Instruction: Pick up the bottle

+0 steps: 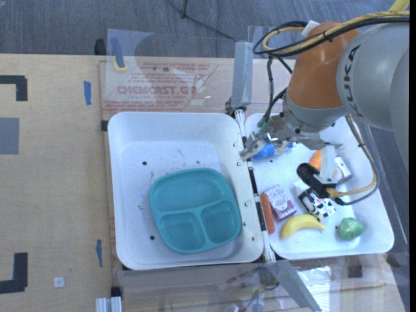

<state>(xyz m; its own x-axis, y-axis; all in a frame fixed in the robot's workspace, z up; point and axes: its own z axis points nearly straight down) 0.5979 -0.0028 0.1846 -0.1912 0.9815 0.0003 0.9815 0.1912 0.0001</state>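
The grey KUKA arm (354, 70) with its orange band reaches in over the right bin (374, 239), and its gripper (260, 142) sits low at that bin's upper left corner, just beside the wall shared with the left bin (130, 142), which holds a teal divided plate (194, 208). Whether the jaws are open or closed cannot be told from here. A small blue bottle (264, 151) lies right under the gripper, while a pink carton (281, 201), a banana (300, 225) and a green fruit (350, 228) lie nearer the bin's front.
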